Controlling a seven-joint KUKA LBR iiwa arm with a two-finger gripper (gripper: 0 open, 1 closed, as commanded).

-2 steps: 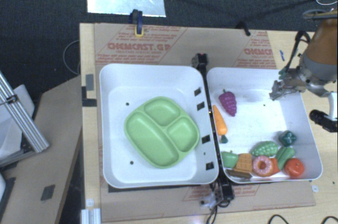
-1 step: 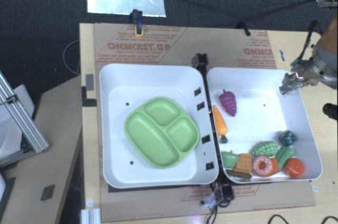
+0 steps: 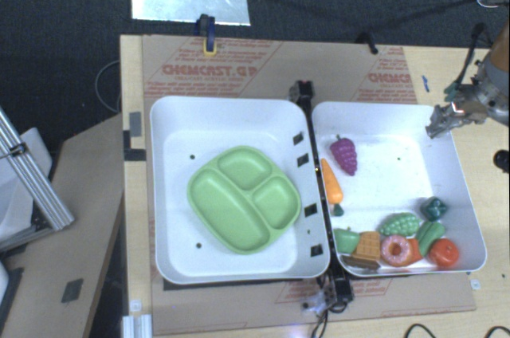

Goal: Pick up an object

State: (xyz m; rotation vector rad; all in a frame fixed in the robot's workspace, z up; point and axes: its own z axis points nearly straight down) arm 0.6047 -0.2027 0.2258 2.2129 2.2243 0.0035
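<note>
Purple grapes [image 3: 344,155] in the right bin [image 3: 398,133], far-left part, beside a carrot [image 3: 331,182]. Well apart from the pincer [image 3: 443,121], hovering at that bin's far-right rim; cannot tell its state. Heaped toys along the near wall: donut [image 3: 396,249], tomato [image 3: 445,251]. Green plate [image 3: 243,199] in the left bin [image 3: 183,121].

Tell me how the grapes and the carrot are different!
The grapes are purple and bumpy; the carrot is orange and smooth. The grapes make a short, rounded bunch; the carrot is long and thin. The carrot lies right along the bin's left wall; the grapes sit a little further in. Both are toy food in the right bin.
</note>
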